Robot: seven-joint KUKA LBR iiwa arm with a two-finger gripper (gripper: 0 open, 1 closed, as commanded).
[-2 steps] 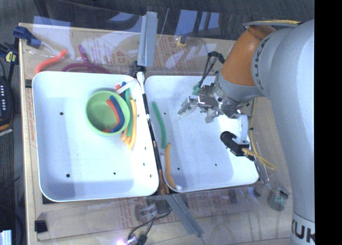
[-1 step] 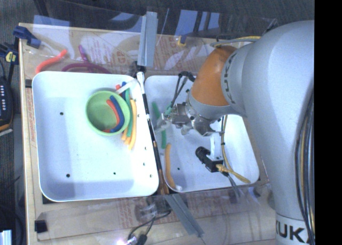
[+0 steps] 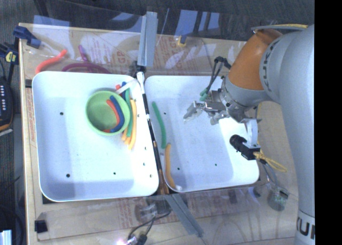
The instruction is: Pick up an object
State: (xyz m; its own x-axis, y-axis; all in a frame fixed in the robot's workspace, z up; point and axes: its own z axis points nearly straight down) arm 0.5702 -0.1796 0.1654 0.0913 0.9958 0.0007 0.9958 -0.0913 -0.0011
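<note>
My gripper [image 3: 201,116] hovers over the middle of the right bin [image 3: 214,171], its fingers spread open with nothing between them. A green stick [image 3: 158,121] lies near that bin's left wall, left of the gripper and apart from it. An orange stick [image 3: 168,163] lies below the green one along the same wall. In the left bin [image 3: 69,158] sits a green bowl [image 3: 101,113] holding a red and a blue stick [image 3: 114,109]. Yellow and orange sticks [image 3: 131,126] lie against the bowl's right side.
The grey arm with its orange band [image 3: 256,64] fills the right side above the right bin. A black part [image 3: 241,146] hangs over the bin's right edge. Pink and orange cords [image 3: 80,67] lie on the bench behind the left bin.
</note>
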